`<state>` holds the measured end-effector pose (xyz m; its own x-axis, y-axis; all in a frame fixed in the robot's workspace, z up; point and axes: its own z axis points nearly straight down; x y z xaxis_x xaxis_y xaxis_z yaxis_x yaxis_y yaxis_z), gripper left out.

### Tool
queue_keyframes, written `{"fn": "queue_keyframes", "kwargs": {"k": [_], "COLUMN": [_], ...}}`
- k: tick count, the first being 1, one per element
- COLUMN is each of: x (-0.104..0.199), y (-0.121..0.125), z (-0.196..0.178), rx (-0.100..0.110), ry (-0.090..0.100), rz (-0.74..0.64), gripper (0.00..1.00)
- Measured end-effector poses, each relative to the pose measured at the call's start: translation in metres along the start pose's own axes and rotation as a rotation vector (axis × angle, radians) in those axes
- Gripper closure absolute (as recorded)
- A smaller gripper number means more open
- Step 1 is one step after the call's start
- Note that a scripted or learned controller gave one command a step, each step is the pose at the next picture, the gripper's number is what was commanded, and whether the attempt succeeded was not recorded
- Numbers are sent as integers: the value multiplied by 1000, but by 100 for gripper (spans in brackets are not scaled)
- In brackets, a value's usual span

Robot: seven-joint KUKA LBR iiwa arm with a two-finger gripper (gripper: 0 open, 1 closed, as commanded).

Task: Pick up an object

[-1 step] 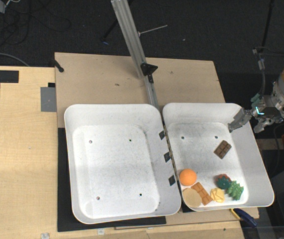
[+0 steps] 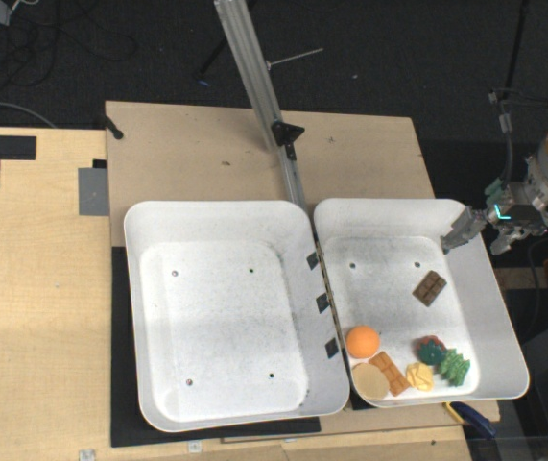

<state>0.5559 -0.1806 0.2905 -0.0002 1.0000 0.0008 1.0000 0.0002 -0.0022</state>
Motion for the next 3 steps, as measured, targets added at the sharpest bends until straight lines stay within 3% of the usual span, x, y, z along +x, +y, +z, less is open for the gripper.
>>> {"fn": "queue_keyframes", "kwargs": {"k": [3], "x": [-16], "y": [-9], "z": [154], "rx": [6], "ry": [2], "rz": [2], "gripper": [0]}}
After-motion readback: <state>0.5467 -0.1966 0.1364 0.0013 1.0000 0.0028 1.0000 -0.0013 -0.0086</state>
